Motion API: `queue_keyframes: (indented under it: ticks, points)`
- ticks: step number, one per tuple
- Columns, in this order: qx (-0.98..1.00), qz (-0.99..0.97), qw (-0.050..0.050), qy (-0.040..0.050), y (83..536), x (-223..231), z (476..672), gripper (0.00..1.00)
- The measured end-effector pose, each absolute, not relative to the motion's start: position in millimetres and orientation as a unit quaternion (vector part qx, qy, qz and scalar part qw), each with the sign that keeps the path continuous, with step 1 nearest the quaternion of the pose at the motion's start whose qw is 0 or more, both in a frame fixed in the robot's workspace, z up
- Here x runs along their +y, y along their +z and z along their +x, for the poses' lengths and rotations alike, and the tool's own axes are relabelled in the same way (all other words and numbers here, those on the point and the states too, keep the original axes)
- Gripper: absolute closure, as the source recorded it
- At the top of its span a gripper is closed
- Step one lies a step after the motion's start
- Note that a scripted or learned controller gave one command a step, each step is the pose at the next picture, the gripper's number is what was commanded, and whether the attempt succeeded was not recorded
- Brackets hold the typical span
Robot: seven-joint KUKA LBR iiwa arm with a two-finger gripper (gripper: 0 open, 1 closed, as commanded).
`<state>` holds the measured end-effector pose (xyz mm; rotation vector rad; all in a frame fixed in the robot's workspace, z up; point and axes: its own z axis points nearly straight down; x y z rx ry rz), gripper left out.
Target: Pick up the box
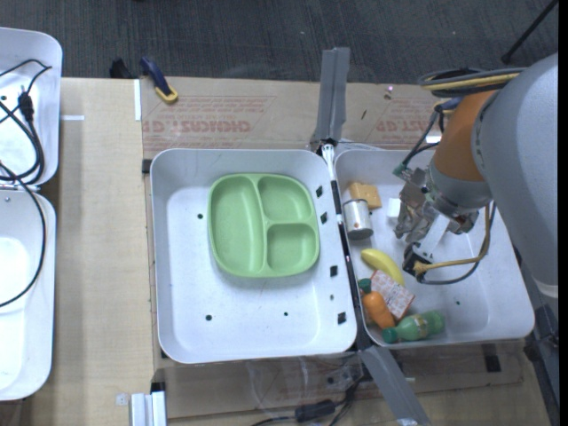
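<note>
A small red and white box (393, 293) lies tilted in the near part of the right bin (497, 313). It sits between a banana (382, 262) and an orange fruit (376, 309). A flat tan block (362, 193) rests near the bin's far left corner. My gripper (415, 238) hangs over the middle of the right bin. It is to the right of the banana and a little beyond the box, and I see nothing held in it. The grey arm with its orange band (461, 140) hides the bin's right side.
A silver can (357, 218) stands beside the divider. A green bottle (417, 327) lies at the right bin's near edge. The left bin (177, 309) holds a green divided plate (264, 224). Cables loop below the wrist (453, 264).
</note>
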<state>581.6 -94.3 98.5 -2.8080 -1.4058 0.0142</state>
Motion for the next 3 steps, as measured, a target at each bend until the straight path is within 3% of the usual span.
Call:
queue_keyframes:
  ticks: [1,2,3]
  points:
    - [-0.464,-0.886,0.000,0.0017,162.4,-155.1,601.4,1.00]
    - [-0.473,-0.881,-0.010,-0.0094,119.8,-148.6,618.2,1.00]
    - [-0.449,-0.894,0.000,0.0016,161.1,-157.8,605.9,1.00]
